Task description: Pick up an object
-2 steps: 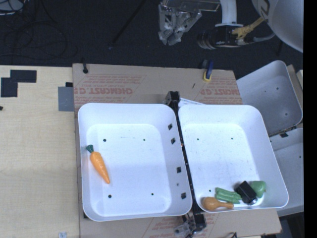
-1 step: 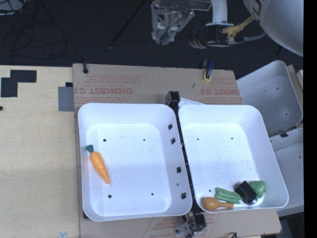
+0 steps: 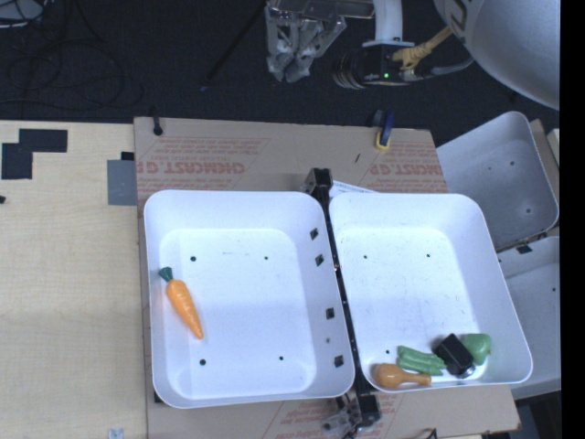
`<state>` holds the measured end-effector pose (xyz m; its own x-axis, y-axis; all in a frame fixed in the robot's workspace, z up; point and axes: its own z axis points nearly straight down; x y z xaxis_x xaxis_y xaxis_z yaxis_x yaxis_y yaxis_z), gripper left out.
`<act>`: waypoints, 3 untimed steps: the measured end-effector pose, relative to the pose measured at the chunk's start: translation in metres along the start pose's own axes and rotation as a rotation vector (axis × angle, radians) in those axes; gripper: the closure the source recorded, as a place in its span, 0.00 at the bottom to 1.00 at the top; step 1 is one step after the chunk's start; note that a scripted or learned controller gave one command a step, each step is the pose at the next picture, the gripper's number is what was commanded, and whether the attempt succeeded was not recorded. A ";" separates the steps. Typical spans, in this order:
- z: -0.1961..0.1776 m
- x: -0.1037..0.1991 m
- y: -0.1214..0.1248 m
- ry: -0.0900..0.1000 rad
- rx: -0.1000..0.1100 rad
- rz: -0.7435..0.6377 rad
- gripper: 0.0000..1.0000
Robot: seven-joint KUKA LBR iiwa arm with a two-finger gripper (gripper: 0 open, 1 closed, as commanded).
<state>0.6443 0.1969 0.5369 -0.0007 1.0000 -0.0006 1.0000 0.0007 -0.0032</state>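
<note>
White plastic bins, shallow with rounded corners: left bin, right bin. Gripper hung above the far edge, metallic; finger state unreadable. Smooth orange carrot lay by the left bin's left wall, floor beyond it open. Green pods, black block, orange gourd crowded the right bin's near corner.

The arm has a smooth, rounded pale grey shell. A white cylinder sits near the wrist beside a yellow cable and a small green light. The gripper is bare grey metal.
</note>
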 end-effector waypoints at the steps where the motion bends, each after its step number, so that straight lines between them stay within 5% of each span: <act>1: 0.000 0.015 0.000 0.000 0.000 0.000 1.00; 3: 0.000 0.043 0.000 0.000 0.000 -0.001 1.00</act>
